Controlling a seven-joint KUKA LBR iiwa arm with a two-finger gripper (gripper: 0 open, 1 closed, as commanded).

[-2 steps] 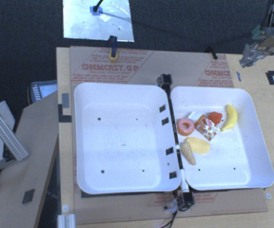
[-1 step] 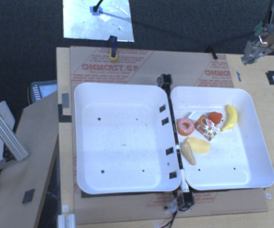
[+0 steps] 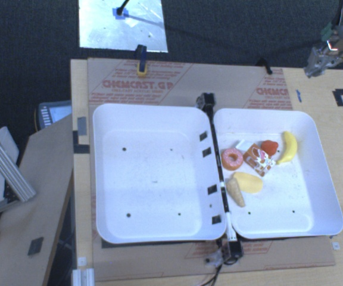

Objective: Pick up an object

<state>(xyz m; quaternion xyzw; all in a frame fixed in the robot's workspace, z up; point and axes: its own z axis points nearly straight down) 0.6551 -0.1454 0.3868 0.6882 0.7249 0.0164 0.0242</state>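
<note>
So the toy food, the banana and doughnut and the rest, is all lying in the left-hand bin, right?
Not quite. The camera view shows the banana, the doughnut and the rest all lying in the right-hand bin, not the left-hand bin.

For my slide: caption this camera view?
Gripper above bench corner; toy foods, banana and donut, in right bin.

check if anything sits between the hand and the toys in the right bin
Nothing visible does. The hand is at the upper right, beyond the right bin's far corner, with bare bench between. The banana lies nearest it, with the strawberry, donut and other toys clustered behind.
</note>
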